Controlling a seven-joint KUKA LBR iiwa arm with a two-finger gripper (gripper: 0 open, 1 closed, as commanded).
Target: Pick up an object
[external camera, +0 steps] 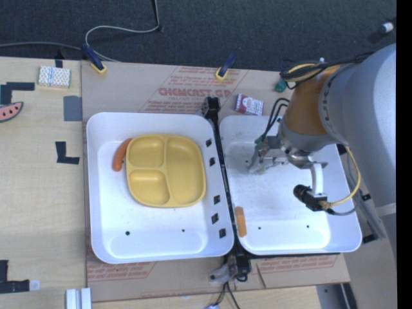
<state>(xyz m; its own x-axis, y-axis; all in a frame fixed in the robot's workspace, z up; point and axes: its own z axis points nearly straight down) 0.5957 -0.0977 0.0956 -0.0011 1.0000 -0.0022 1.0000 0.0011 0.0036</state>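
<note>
A yellow divided plate (165,170) lies in the left bin (106,224). An orange sausage-shaped piece (119,155) rests against the plate's left edge. A second small orange piece (240,221) lies at the right bin's (335,234) front left corner, beside the divider. My gripper (261,158) hangs low over the upper left part of the right bin, below the grey arm with its orange band (309,105). I see nothing between its fingers.
A small red and white packet (248,104) lies on the cardboard behind the right bin. Yellow and blue clamps (225,69) hold the cardboard's back edge. Black clips (215,201) run along the divider between the bins. A cable loops near the wrist (322,201).
</note>
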